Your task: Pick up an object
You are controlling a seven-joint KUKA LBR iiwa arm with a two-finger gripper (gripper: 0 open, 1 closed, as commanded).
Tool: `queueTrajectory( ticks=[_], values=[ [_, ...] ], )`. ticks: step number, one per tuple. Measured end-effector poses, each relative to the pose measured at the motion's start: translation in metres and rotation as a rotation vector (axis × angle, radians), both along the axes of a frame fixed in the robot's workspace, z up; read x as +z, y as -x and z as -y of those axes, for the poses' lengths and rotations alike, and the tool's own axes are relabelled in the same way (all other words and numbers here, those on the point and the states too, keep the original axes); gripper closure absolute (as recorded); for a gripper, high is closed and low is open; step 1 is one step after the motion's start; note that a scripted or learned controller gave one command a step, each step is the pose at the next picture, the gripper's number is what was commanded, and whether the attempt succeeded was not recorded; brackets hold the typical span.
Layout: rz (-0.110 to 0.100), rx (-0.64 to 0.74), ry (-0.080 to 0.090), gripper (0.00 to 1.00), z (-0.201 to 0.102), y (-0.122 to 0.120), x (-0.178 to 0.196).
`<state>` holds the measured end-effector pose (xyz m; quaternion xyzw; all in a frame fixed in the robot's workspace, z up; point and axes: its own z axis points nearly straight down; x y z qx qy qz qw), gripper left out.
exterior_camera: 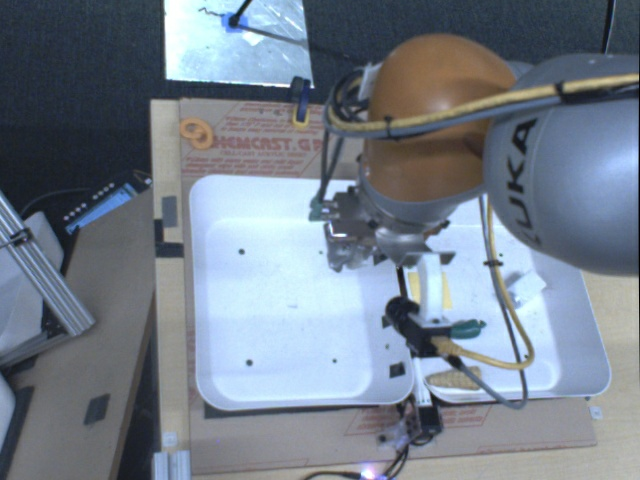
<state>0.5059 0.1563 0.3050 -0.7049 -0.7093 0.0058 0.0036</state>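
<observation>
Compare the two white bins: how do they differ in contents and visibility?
The left bin shows white floor with a few dark specks; the right bin holds several small things, among them a green item. The left bin lies almost wholly in view; the arm covers much of the right bin. The gripper hangs over the left bin, not the right. Both are shallow and white.

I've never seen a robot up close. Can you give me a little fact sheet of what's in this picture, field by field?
arm: grey with an orange band, reaching in from the right
gripper: over the left bin, near its right side
holding anything: cannot tell
left bin: shallow, white
right bin: shallow, white, partly covered by the arm
things in right bin: green object, white object, tan object near the front rim
</observation>
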Motion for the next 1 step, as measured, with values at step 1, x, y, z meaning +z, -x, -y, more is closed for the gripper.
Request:
queueTrajectory(
  ticks=[1],
  values=[
    [0.018, 0.005, -0.008, 1.0, -0.0836, -0.0216, 0.0219]
  ],
)
